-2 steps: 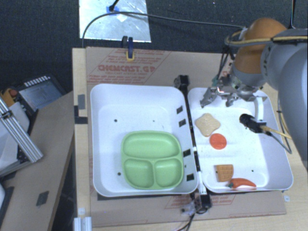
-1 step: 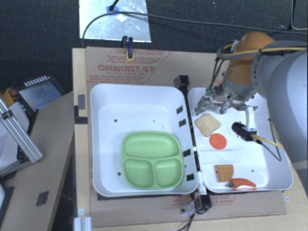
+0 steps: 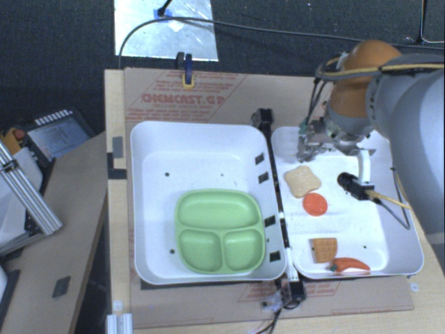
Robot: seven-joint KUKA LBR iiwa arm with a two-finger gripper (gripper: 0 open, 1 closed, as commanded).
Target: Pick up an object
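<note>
the gripper [image 3: 308,149] is seen in the upper part of the right bin [image 3: 400,252]; whether it is open cannot be told. the beige toast piece [image 3: 302,181] lies just below it in frame, its long axis running left-right.

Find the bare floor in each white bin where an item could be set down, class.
Left bin: bare floor behind and left of the green tray. Right bin: bare between orange disc and cracker. Crowded near gripper and bread.
</note>
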